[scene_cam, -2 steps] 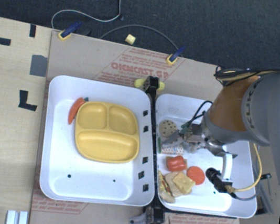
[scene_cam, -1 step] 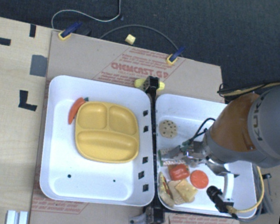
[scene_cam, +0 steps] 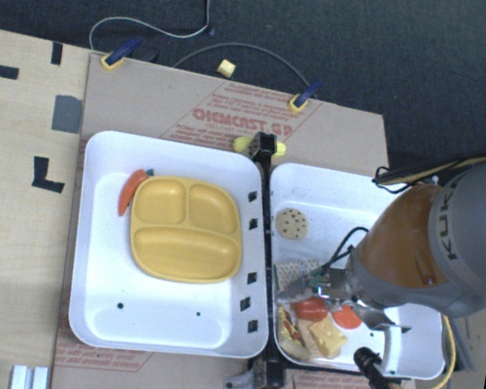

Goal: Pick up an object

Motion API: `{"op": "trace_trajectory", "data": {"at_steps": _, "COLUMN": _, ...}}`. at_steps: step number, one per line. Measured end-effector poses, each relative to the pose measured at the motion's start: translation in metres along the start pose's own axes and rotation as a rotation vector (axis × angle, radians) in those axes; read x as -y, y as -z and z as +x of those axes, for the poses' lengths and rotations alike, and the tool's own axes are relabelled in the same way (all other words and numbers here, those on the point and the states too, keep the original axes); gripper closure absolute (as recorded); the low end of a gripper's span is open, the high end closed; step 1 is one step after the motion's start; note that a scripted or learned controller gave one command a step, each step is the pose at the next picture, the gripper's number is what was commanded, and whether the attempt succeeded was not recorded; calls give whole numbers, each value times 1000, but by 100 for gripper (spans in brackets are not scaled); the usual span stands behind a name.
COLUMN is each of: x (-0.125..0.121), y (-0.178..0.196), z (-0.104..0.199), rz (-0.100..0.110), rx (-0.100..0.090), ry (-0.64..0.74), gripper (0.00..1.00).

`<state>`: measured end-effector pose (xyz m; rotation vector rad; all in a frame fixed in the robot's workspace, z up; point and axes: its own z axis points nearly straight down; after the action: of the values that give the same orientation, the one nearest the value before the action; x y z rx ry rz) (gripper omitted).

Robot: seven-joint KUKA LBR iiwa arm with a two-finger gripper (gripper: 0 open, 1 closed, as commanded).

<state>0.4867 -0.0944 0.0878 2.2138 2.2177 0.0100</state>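
The gripper (scene_cam: 326,291) hung low in the right bin (scene_cam: 336,191), lower right of frame, just above a red piece (scene_cam: 310,309) among heaped food toys; its grip could not be told.

yellow tray (scene_cam: 187,230) in left bin (scene_cam: 93,238).

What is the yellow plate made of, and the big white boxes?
The yellow plate looks like smooth matte plastic: one even colour, with rounded moulded dividers forming three sections. The two white boxes, left and right, seem to be glossy plastic too, with soft rounded corners and a slight shine, though painted metal can't be ruled out.
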Motion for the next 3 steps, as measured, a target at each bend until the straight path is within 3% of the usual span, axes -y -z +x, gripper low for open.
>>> {"op": "trace_trajectory", "data": {"at_steps": 1, "x": -37, "y": 75, "z": -67, "rz": 3, "rx": 4, "ry": -4, "gripper": 0}}
{"op": "trace_trajectory", "data": {"at_steps": 2, "x": -20, "y": -5, "z": -66, "rz": 6, "rx": 1, "ry": -4, "gripper": 0}}
{"op": "trace_trajectory", "data": {"at_steps": 3, "x": -66, "y": 89, "z": -118, "rz": 0, "rx": 6, "ry": -1, "gripper": 0}}
